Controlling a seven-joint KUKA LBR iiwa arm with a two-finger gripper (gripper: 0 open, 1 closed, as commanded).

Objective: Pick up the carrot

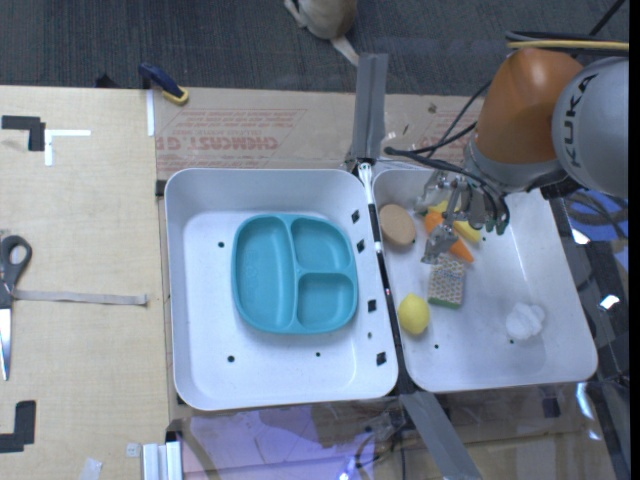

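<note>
1. The worktop [80,368], pale wood on its 9 o'clock side, carries two shallow white bins side by side, with printed brown cardboard [250,133] lying behind them toward 12 o'clock.
2. The grey arm [590,118], its orange band [525,93] turned to the camera, reaches in from 3 o'clock over the far part of the right bin [555,353].
3. The left bin [200,368] holds a teal divided plate [295,273] at its centre, with one long compartment at 9 o'clock and two smaller ones at 3 o'clock.
4. The hand [450,228] hangs over the right bin's 11 o'clock area, down among the objects there; whether it is released or clenched cannot be told, as cables and metal parts crowd it.
5. The carrot [448,236], orange, lies in the right bin at about 11 o'clock, directly under the hand, touching a yellow object [467,232] at its 3 o'clock; whether the hand grips it cannot be told.
6. A tan, egg-shaped object [397,225] lies just beside the carrot at its 9 o'clock, near the bin's left wall.
7. A speckled sponge-like block [446,287] lies at the carrot's 6 o'clock.
8. A lemon [414,314] rests at the block's 8 o'clock.
9. A crumpled white object [524,320] sits well apart, toward the bin's 4 o'clock.
10. Scissors [10,288] lie on the worktop's 9 o'clock edge.
</note>
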